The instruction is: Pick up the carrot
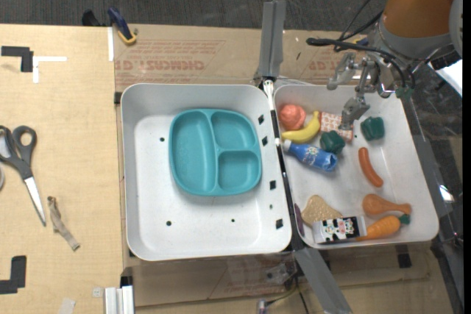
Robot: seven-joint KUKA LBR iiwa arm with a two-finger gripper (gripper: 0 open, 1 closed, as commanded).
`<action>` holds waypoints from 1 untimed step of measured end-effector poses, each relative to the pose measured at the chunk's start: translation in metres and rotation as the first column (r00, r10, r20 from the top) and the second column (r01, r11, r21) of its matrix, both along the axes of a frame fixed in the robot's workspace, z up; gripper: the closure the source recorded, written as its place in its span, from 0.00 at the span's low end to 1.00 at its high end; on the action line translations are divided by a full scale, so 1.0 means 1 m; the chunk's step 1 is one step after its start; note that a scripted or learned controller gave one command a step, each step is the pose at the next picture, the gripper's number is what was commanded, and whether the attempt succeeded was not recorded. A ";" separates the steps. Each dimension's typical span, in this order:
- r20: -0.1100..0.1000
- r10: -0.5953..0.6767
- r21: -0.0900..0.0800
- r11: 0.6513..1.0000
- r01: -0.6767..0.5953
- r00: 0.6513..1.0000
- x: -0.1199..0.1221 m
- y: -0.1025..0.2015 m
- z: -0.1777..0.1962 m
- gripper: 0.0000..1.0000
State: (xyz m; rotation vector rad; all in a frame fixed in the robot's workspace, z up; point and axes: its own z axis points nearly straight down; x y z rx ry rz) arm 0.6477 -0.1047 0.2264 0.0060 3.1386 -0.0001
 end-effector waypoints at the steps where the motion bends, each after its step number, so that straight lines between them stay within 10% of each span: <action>1: -0.001 -0.466 0.000 0.885 0.466 0.885 0.003 0.024 -0.033 0.00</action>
